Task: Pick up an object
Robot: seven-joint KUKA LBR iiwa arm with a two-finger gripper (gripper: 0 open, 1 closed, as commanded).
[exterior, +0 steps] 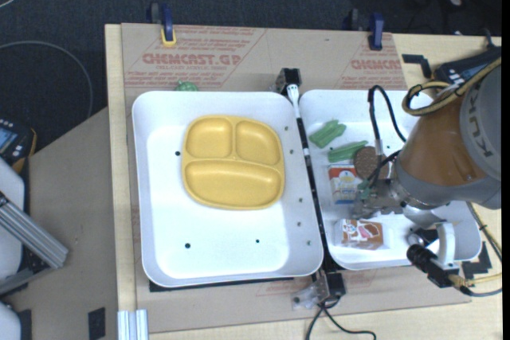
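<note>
The jaws' state cannot be told; the gripper point(368, 203) hangs low in the right bin point(398, 257), just above a small packet point(362, 232), the arm point(446, 155) bent in from the right.

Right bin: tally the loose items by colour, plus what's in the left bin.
Green pieces: 2, upper and lower, right bin
Brown round item: 1, right bin
Printed packets: 2, one above the other, right bin
Yellow divided plate: 1, left bin
Total: 6, with more possibly hidden under the arm.
</note>
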